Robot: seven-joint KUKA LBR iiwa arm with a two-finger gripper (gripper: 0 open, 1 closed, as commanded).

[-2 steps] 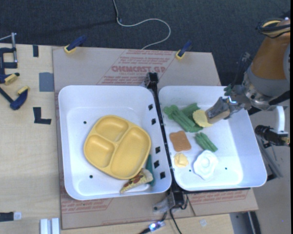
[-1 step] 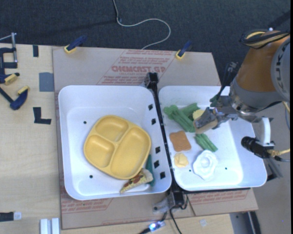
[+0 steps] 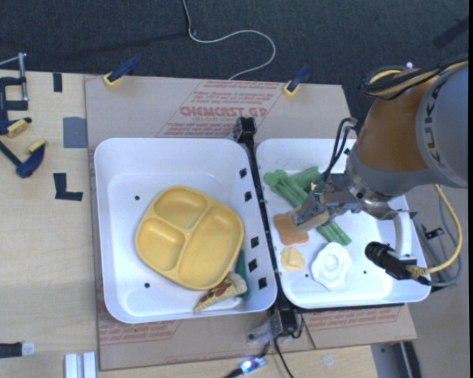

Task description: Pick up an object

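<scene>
**Gripper low over the toys in the right bin**

The arm [image 3: 409, 132] reaches in from the right and hangs over the right bin [image 3: 393, 290]. Its gripper [image 3: 305, 215] sits low among the toys, at the near end of the green piece [image 3: 287, 183] and just above the orange piece [image 3: 290, 228]. Whether its jaws are apart or together, I cannot tell; nothing is plainly seen between them.

Below the orange piece lies a small yellow piece [image 3: 292, 258], and just right of that a white piece [image 3: 330, 264].

The left bin [image 3: 114, 172] holds a yellow tray [image 3: 189, 236] with three compartments, lying flat. At the tray's lower right edge rests a pizza slice [image 3: 220, 292], touching it.

Both bins stand on cardboard [image 3: 212, 109] clamped to the bench.
</scene>
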